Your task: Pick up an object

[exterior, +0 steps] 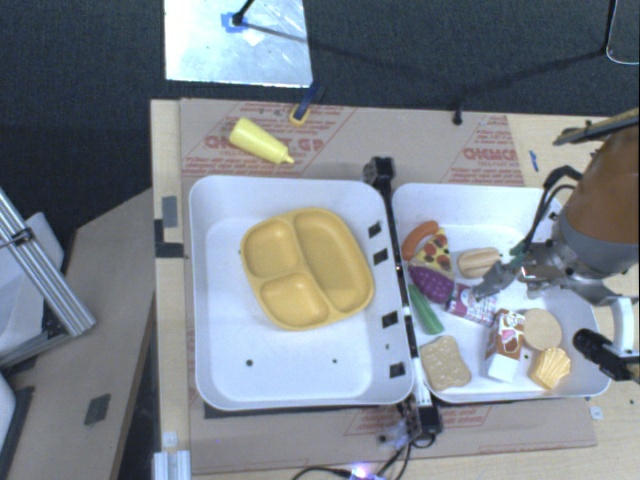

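Note:
The right bin (500,200) holds several toy foods. There is a red hot dog (421,236), a pizza slice (433,254), a tan bun (478,262), a purple piece (432,284) and a green stick (424,310). Nearer the front lie a toast slice (445,361), a small carton (507,345), a round cookie (543,328) and a yellow ridged piece (550,368). My gripper (490,282) reaches in from the right and hangs low just below the bun, over a pink-and-white packet (468,308). Nothing shows held in it.
The left bin (220,358) carries a yellow three-part plate (305,266). A yellow bottle (259,140) lies on the cardboard behind the bins. A black divider with clips (394,278) runs between the bins. The arm's orange band (612,193) stands over the right bin's far right side.

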`<action>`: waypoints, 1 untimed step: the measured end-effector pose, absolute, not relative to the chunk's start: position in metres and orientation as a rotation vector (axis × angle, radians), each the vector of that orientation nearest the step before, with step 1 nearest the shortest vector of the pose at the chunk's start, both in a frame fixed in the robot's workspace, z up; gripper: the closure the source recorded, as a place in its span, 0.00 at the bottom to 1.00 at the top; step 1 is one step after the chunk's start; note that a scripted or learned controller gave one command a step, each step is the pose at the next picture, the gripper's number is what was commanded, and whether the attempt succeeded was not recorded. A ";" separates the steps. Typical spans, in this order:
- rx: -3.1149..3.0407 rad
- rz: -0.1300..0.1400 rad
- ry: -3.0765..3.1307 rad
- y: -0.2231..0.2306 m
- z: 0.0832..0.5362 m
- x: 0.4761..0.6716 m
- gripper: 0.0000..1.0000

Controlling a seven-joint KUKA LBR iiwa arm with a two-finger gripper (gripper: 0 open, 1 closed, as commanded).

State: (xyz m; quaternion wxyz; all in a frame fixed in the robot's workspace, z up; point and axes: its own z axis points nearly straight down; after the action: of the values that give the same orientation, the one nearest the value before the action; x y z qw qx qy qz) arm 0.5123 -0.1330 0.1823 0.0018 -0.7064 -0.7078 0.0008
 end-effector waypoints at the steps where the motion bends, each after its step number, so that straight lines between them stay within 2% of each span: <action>1: -2.222 -0.002 -2.226 -0.130 0.122 0.515 0.00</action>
State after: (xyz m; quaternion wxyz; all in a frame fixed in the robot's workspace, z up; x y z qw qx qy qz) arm 0.5153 -0.1299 0.1217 -0.0016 -0.7065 -0.7077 -0.0007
